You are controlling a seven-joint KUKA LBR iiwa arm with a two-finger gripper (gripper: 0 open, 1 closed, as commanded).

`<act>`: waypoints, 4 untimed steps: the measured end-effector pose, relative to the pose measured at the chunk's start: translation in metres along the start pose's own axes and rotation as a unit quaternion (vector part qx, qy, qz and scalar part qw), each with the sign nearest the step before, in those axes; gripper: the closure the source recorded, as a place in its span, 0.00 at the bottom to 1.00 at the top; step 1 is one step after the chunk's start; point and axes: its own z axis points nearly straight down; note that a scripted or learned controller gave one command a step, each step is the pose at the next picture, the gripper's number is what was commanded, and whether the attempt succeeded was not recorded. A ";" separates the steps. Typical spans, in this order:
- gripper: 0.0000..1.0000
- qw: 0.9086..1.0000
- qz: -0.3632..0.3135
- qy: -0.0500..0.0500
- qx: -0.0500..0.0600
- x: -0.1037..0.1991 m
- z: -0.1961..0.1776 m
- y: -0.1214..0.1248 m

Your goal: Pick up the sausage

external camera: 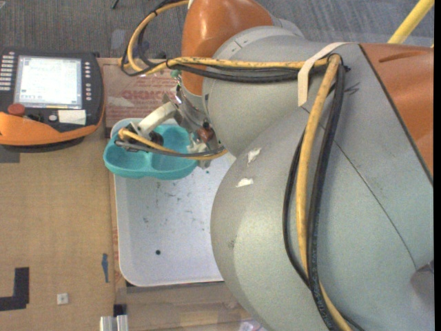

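Because the arm (310,185) leans so far across the bench, its grey bulk and the yellow and black cables strapped along it cover most of what I have to work with from here. The white bin (165,240) shows as a bare floor to the left of the arm, marked with a few dark specks. Beyond the bench's left edge sits the teach pendant (48,95), screen lit, well apart from the work.

A teal dish (138,164) with two hollows rests at the far left corner of the bin, partly over its rim. The gripper (196,135) hangs at the dish's right side, low and close to it, below the orange band (220,26). Wrist hardware and cable loops crowd that spot, so I cannot tell whether the gripper is released or clenched, and I see nothing I could call held.

The sausage I cannot place: it may lie in the dish under the cables or beneath the arm. I judge this to be the approach or the grasp attempt itself. The next move calls for a straight lift clear of the dish, so that I can check what, if anything, comes up.
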 end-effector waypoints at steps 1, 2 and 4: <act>1.00 1.000 0.012 -0.004 0.002 -0.024 0.071 -0.013; 1.00 1.000 0.026 -0.009 -0.003 0.038 0.004 0.031; 1.00 0.999 0.047 -0.011 -0.002 0.021 0.015 0.019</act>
